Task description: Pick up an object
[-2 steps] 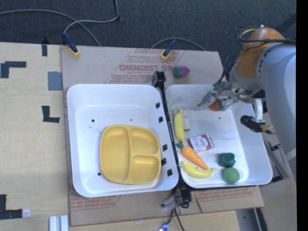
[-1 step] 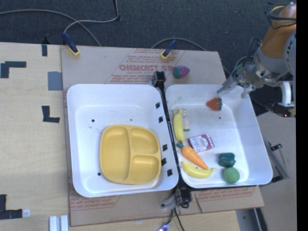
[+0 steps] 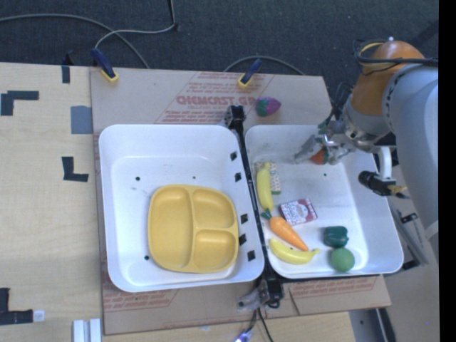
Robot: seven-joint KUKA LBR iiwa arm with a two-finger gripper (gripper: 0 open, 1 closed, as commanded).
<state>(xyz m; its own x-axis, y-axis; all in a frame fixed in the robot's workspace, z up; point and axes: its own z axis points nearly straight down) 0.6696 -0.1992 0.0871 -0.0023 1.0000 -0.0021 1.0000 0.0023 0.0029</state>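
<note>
Far left: pale wooden tabletop [image 3: 43,212] with dark tape marks, partly covered by a brown cardboard sheet [image 3: 199,98] held by two yellow-and-blue clamps [image 3: 105,65] at its far edge.

Left shallow white bin [image 3: 121,155]: one yellow three-compartment plastic tray [image 3: 192,228], lying flat.

On the cardboard beyond the bins: small purple-and-green toy [image 3: 268,106], too small to identify.

Right shallow white bin [image 3: 370,212], along its left wall: yellow toy corn cob [image 3: 264,185], lengthwise. Nearer: small red-and-white printed carton [image 3: 298,211], label unreadable; orange toy carrot [image 3: 288,233] lying diagonally, tip touching a yellow toy banana [image 3: 292,252]. Near right corner: dark green toy pepper [image 3: 335,235] just beside a round green toy fruit [image 3: 342,259].

Far right corner of same bin: hand [image 3: 318,152] low over the bin floor, fingers dark and blurred, spread cannot be told. Small orange-red object [image 3: 318,157] at the fingertips, mostly hidden; held or merely touched, unclear. Grey arm [image 3: 417,120] with orange band cut off at right edge.
</note>
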